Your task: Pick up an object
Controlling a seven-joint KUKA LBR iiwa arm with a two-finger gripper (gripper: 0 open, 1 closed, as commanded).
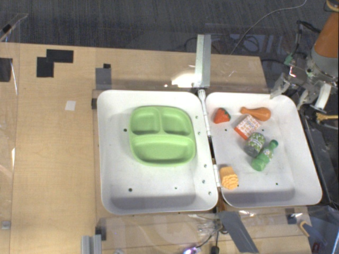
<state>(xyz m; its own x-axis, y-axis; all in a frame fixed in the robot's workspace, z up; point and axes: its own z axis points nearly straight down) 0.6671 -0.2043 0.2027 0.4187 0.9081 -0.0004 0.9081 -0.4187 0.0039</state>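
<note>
Camera view: arm (324, 46) cropped at right edge beside right bin (296, 192); jaws' state unreadable

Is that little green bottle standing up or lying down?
Lying down. The green bottle rests on its side on the right bin's floor, cap pointing toward the upper right.

Two shallow white plastic bins (296, 189), smooth, faint sheen. Green three-compartment plastic tray (161, 135), matt. Pale wooden bench top (47, 142), smooth. Green plastic bottle (264, 156), glossy, near the grey metal gripper (299, 86).
</note>
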